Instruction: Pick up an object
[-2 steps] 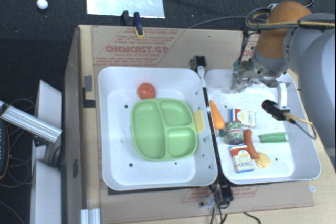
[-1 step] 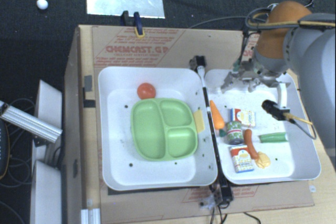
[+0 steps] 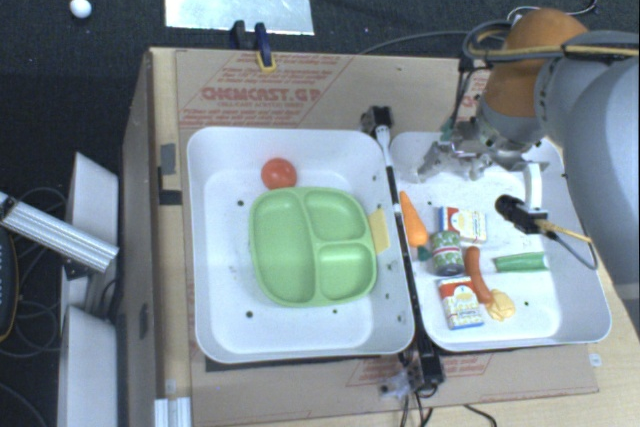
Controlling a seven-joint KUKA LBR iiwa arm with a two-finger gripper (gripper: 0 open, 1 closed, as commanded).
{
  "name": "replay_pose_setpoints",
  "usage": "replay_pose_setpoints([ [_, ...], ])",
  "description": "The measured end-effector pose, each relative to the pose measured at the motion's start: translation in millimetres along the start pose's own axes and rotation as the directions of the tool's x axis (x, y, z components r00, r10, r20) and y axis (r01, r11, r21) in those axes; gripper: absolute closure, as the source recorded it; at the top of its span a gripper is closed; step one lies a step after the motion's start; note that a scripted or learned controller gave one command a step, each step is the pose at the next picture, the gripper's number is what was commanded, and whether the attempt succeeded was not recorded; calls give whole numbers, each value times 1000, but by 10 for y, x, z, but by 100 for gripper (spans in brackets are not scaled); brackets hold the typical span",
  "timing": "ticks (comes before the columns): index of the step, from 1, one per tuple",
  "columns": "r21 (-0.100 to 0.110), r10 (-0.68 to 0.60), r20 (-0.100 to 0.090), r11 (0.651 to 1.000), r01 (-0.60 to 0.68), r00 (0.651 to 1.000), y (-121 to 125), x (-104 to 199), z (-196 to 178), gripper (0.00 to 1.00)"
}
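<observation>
The left bin (image 3: pixel 215 215) holds a green divided tray (image 3: pixel 310 245) with a red tomato (image 3: pixel 279 173) just behind it. In the right bin (image 3: pixel 590 315), a toy carrot (image 3: pixel 413 220) lies along the near-left wall, with a small can (image 3: pixel 447 252) beside it. The gripper (image 3: pixel 462 158) hovers above that bin's far corner, well behind the carrot, holding nothing visible; whether it is released or clenched cannot be told.

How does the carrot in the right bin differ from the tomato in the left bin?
The carrot is long, tapered and orange; the tomato is round and red. The carrot lies against the right bin's left wall, near a can; the tomato sits just above the green tray. Both are toy foods.
</observation>
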State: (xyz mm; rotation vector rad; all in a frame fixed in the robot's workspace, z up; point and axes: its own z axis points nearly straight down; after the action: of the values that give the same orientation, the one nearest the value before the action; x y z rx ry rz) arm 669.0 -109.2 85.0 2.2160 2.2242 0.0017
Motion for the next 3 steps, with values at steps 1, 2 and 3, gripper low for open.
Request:
replay_pose_setpoints([
  [1, -3, -2, 0, 1000, 2, 1000, 12, -2, -115, 100],
  [2, -3, -2, 0, 1000, 2, 1000, 11, -1, -114, 0],
  [3, 0, 0, 0, 1000, 0, 1000, 0, 16, 0, 0],
])
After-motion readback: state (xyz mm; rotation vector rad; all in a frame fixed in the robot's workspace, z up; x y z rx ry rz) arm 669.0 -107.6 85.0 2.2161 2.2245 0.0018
